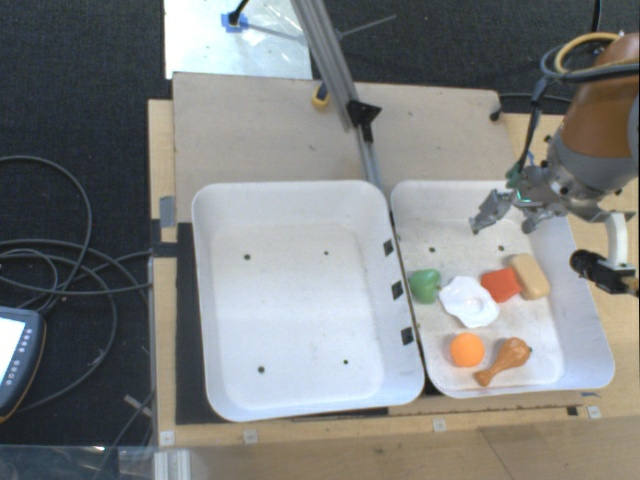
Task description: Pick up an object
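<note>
Dark carpet surrounds the tabletop [260, 128]. Above the right bin [600, 358], the pincer [511, 211] hangs spread wide, holding nothing. Nearer the bin's front lie egg [470, 302], orange [466, 349], drumstick [503, 359] and pepper [425, 285], none yet grasped; picking remains.

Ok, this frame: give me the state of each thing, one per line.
end effector: above the right bin, holding nothing
right bin: holds all five items
green piece: lying by the left wall
fried egg: flat
orange ball: resting
drumstick: on its side
red and tan pieces: touching
</note>
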You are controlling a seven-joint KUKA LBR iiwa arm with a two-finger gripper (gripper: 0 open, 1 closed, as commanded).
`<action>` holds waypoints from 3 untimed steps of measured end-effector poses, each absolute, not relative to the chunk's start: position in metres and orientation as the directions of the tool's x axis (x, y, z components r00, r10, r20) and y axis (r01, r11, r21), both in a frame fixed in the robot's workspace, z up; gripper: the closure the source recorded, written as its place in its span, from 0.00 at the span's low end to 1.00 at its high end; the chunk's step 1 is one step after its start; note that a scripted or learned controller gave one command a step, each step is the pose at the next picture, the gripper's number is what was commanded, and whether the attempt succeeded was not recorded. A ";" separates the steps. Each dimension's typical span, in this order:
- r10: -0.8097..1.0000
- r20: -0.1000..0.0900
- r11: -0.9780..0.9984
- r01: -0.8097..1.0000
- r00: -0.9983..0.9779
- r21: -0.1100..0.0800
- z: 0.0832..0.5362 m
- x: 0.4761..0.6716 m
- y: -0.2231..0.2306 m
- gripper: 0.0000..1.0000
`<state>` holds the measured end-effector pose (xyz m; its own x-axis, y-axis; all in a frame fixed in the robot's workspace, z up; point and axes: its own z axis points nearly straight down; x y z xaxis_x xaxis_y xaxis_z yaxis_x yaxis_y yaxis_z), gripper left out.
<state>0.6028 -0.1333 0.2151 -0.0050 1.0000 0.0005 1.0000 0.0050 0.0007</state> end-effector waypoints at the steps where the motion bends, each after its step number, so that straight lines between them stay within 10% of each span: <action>1: 1.000 0.000 0.004 1.000 -0.004 0.001 0.215 0.603 -0.133 0.00; 3: 1.000 0.001 0.000 1.000 0.000 -0.004 0.103 0.611 -0.140 0.00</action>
<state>0.6109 -0.1397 0.1033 -0.0005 1.0000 0.0005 1.0000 0.0005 -0.0041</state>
